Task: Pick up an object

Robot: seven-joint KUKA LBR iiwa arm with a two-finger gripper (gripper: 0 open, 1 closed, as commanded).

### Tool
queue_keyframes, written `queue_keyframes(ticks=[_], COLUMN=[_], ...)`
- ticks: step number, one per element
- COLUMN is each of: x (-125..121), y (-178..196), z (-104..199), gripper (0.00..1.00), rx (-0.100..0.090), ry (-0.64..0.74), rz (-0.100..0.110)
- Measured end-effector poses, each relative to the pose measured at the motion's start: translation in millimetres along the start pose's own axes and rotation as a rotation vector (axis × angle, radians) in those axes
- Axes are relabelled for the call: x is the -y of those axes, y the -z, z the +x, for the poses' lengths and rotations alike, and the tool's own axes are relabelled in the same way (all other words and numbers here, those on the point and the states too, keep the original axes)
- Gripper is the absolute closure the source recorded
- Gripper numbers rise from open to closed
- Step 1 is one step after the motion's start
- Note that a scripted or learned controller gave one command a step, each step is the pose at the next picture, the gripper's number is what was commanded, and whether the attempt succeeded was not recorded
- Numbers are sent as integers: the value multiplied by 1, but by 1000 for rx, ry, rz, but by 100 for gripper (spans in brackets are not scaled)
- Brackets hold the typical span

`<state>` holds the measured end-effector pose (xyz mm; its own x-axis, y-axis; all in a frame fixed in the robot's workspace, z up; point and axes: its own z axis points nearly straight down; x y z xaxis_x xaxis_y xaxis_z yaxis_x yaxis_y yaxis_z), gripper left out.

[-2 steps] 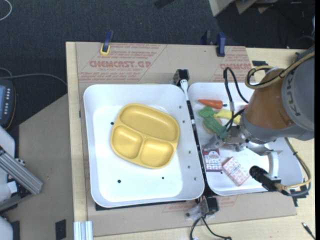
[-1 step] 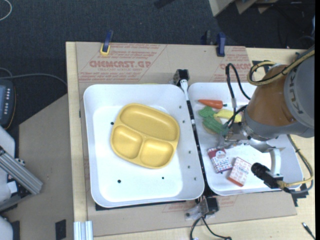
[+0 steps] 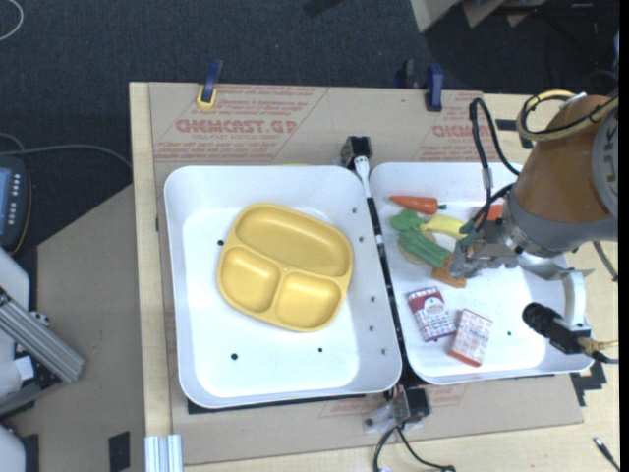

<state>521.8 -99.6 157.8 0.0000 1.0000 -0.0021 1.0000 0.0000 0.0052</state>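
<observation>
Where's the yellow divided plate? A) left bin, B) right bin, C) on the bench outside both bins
A: the plate lies flat in the left bin, while the carrot and small packets are in the right bin.

Red print reading "CHEMCAST GP" repeats across the brown board [image 3: 260, 116] under the bins, up and to the left of the claw [image 3: 470, 256]. Print on the small red packets [image 3: 450, 326] below the claw is too small to read.
</observation>
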Motion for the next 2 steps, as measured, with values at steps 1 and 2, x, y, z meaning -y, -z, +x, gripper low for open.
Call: queue_keyframes(ticks=[1, 2], x=[-11, -12], y=[58, 68], z=[0, 0], gripper=[100, 100], rx=[0, -1], ry=[1, 1], rz=[-2, 2])
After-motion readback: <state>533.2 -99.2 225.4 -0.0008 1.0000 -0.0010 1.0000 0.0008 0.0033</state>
